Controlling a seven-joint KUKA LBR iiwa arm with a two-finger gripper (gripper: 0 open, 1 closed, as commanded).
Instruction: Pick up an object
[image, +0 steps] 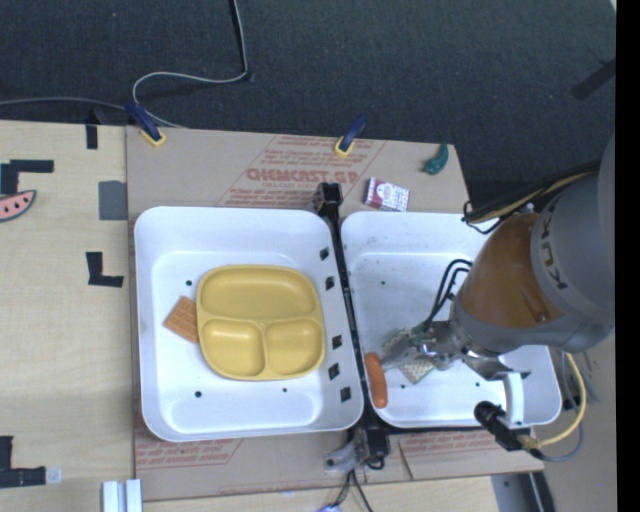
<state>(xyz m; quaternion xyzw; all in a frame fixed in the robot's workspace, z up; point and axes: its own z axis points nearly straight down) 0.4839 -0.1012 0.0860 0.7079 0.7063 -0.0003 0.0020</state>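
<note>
Approach step: hand (412, 350) reaching low into right bin (400, 240), beside orange sausage (375, 380); finger state: cannot tell. Next, you are needing centred closure on sausage.

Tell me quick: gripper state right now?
Gripper: cannot be told; it is low in the right bin, near the hot dog.

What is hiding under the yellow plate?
A brown flat thing pokes out from under the left edge of the yellow plate. The plate covers the rest of it.
</note>
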